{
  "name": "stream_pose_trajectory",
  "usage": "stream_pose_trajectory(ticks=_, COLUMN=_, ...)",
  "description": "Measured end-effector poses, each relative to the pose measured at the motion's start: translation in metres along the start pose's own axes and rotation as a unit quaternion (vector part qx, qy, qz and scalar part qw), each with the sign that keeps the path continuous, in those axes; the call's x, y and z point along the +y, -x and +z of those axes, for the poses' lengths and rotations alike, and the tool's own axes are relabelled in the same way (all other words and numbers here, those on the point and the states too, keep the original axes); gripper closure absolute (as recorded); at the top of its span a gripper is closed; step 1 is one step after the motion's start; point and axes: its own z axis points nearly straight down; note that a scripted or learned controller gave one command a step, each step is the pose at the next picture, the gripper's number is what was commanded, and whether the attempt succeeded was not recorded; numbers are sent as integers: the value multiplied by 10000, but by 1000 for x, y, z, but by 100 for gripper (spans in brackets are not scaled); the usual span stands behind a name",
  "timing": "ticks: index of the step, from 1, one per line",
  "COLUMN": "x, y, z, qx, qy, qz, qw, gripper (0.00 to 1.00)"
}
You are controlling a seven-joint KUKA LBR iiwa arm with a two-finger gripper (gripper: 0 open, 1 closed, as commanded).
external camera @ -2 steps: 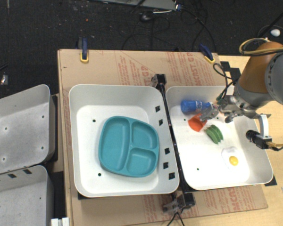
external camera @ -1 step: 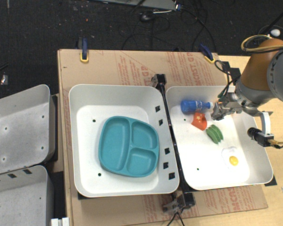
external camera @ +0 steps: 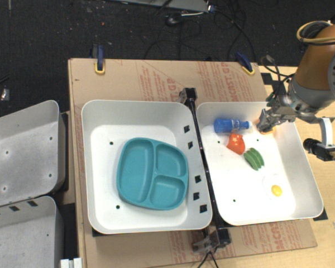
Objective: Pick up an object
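The gripper (external camera: 266, 123) is lowered at the right bin's (external camera: 301, 166) far edge, beside the blue bottle (external camera: 230, 125), presumably for a pick. Whether the jaws are spread cannot be told. The teal tray (external camera: 152, 173) lies apart in the left bin (external camera: 100, 149).

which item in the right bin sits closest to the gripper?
The blue bottle, lying on its side beside the gripper. The red piece, green piece and yellow piece lie farther off.

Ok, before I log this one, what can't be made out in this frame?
- Gripper: in the camera view the wrist covers its fingers, so their state and any contact are unclear.
- Arm: cut off by the right edge.
- Small yellow object: too small to identify.
- Red object: shape blurred; whether it touches the blue bottle is unclear.
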Motion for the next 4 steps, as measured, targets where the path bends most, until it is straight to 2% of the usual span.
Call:
stream_pose_trajectory(ticks=1, x=2, y=0, z=-38, qx=0, qy=-5, qz=5, qw=10000, gripper=100)
stream_pose_trajectory(ticks=3, x=-31, y=-101, z=-64, qx=21, qy=-38, qz=-20, qw=10000, gripper=100)
stream_pose_trajectory(ticks=4, x=-53, y=-149, z=-54, qx=21, qy=-53, qz=-19, qw=10000, gripper=100)
